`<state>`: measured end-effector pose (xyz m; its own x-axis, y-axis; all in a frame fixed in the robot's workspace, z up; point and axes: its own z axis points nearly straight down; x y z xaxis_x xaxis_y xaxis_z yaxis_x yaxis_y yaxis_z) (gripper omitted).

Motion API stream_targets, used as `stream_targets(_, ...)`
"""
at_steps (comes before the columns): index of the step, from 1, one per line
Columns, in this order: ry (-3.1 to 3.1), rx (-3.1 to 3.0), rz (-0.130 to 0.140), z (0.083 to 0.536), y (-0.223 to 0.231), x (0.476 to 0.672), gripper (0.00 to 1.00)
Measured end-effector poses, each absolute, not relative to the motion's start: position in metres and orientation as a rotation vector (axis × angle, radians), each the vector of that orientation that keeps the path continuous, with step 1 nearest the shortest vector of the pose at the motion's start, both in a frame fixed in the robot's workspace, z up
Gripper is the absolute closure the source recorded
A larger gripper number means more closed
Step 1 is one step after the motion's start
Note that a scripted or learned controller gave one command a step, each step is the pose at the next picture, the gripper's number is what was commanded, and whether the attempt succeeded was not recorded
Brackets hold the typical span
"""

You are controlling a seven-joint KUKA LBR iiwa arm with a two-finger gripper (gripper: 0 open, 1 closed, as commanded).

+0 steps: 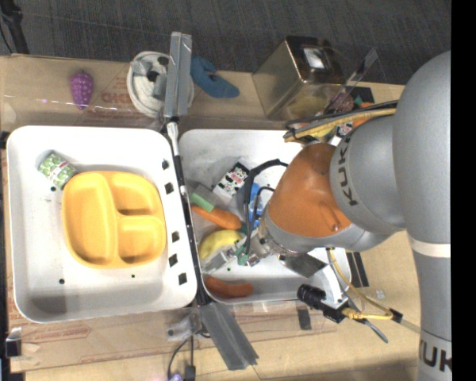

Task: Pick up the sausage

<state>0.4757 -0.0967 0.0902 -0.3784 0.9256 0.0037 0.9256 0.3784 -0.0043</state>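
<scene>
The sausage (228,289) is a reddish-brown link lying along the near wall of the right bin (214,145). My gripper (243,254) reaches down into that bin just above the sausage, next to a yellow banana-like fruit (216,243). The orange wrist band (305,201) and grey arm cover the right half of the bin. The fingers are small and dark against the clutter, with nothing seen between them.
An orange carrot (216,218) and a black-and-white packet (233,180) lie in the right bin. The left bin (32,236) bears a yellow divided tray (115,217) and a green-white can (55,167). A purple grape bunch (81,87), tape roll and boxes sit behind.
</scene>
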Motion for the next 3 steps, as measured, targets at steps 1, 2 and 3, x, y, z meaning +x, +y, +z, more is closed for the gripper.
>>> stream_targets(1,-2.140,-2.295,0.003,0.091,-0.099,0.545,0.00)
stream_targets(2,-2.165,-2.273,0.002,0.120,-0.137,0.591,0.00)
stream_targets(3,-2.148,-2.298,0.004,0.095,-0.127,0.634,0.00)
